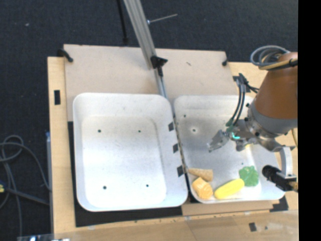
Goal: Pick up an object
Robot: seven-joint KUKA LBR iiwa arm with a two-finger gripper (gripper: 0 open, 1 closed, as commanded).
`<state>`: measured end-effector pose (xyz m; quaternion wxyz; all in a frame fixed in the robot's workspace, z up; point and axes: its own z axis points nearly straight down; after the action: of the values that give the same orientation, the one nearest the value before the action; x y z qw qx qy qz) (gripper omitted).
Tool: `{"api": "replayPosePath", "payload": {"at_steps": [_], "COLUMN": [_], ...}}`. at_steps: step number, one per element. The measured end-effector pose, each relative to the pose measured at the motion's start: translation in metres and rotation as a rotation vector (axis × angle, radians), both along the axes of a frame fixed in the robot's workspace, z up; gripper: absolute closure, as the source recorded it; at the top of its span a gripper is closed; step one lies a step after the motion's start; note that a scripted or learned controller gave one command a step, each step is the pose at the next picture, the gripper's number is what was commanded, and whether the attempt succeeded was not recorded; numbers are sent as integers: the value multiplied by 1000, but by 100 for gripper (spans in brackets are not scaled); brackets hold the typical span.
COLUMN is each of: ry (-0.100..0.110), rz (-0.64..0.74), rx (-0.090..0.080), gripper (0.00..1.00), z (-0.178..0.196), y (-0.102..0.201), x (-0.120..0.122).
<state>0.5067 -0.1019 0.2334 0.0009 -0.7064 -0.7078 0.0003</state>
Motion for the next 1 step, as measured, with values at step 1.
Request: {"api": "replayPosePath", "payload": {"at_steps": [1], "ry": [-5], "rz": [-4], "rx": [-1], "gripper": [0], "z": [2], "y": [0], "x": [1]}}
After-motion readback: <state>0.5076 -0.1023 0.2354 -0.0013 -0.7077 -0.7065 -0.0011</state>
